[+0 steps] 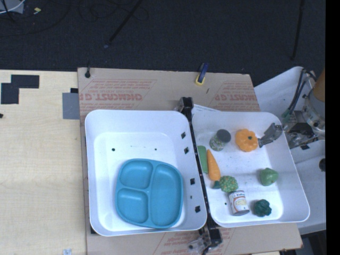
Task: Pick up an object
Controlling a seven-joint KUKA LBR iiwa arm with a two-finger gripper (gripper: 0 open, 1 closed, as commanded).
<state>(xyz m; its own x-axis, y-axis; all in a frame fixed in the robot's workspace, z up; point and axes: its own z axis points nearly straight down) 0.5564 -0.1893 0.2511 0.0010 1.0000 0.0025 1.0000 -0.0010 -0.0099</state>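
Observation:
The right bin (297,195) holds several small items. An orange pepper-like toy (247,140) lies near the bin's back, with a grey jar (219,139) to its left. A carrot (213,166) and a green cucumber (202,158) lie along the left wall. Toward the front sit a broccoli (228,184), a light green pepper (268,176), a small labelled can (239,202) and a dark green piece (262,208). My gripper (269,134) reaches in over the bin's right rim, just right of the orange toy and seemingly a little above it. Nothing shows in its grasp.
The left bin (101,142) holds a blue divided plate (150,193). A black clamp bar (187,137) joins the two bins. Both stand on cardboard (138,92). The arm's wrist and cables (305,118) hang beyond the right bin's back right corner.

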